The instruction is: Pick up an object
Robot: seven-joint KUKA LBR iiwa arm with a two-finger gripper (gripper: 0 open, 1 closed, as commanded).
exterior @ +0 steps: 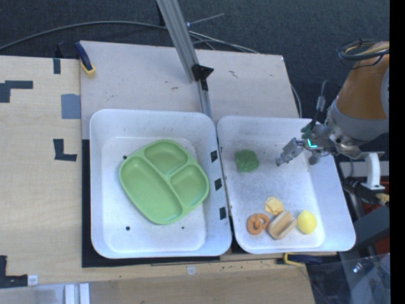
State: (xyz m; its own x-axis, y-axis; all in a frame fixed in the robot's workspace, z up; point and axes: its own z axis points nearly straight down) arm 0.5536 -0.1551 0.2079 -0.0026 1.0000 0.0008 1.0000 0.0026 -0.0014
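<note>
Bench fills most of frame, two white bins side by side on it. Left bin holds a green divided tray, three compartments, lying flat, tilted diagonally. Right bin holds the small stuff.

Arm enters from right edge, orange band upper right, grey wrist below it, angled down and leftward over the upper right part of the right bin. Gripper sits above bin floor near the bin's upper right, pointing left toward bin centre. One finger shows at left, another at right, gap between them looks moderate, nothing between them. Not holding anything.

Candidates, largest first: green lump upper left of right bin, alone, well apart from the rest, closest to gripper. Looks soft, rounded, light, probably squashes a bit; best target, grab across its middle from above. Bun-like piece lower middle of bin, touching the ring-shaped brown piece on its left. Yellow round item just beside the bun on the right, smooth, likely to roll or slip out of a pinch. Small yellow piece just above the bun, too small to identify.

The cluster is crowded, so fingers would bump neighbours. All look like light toy food, not fragile.

Judgement: approach stage, no grasp yet.
</note>
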